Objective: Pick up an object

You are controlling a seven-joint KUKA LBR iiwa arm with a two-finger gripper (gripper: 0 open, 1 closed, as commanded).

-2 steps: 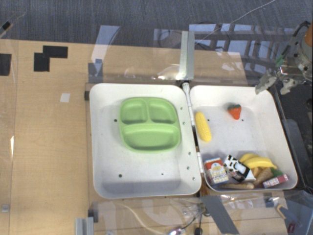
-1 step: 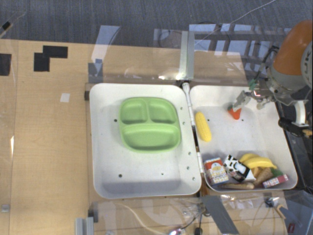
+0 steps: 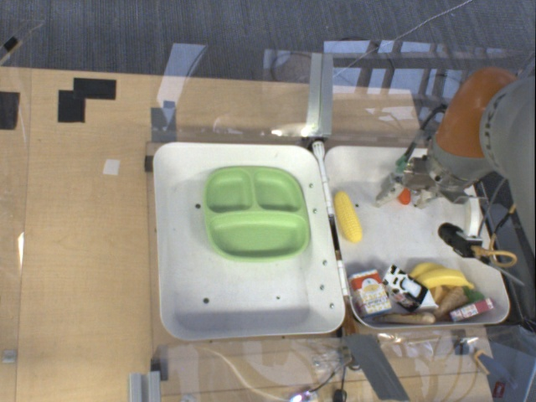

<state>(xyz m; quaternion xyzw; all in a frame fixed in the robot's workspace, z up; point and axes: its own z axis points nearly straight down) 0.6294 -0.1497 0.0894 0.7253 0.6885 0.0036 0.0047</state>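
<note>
The jaws are sitting around a small orange object (image 3: 404, 197), though whether they are pinching it is too blurred to tell; the grey two-finger gripper (image 3: 408, 189) is hanging over the far part of the right shallow white bin (image 3: 381, 245). A yellow plastic corn cob (image 3: 347, 216) is lying near the bin's left wall. A green three-compartment plastic tray (image 3: 255, 212) is resting in the left white bin (image 3: 184, 300).

Colours, both bins
Green tray (image 3: 255, 212) in white left bin (image 3: 180, 300); yellow corn (image 3: 347, 216), yellow banana (image 3: 442, 276), black-and-white cow (image 3: 405, 286) in right bin (image 3: 381, 241); tan desk (image 3: 75, 249).
</note>
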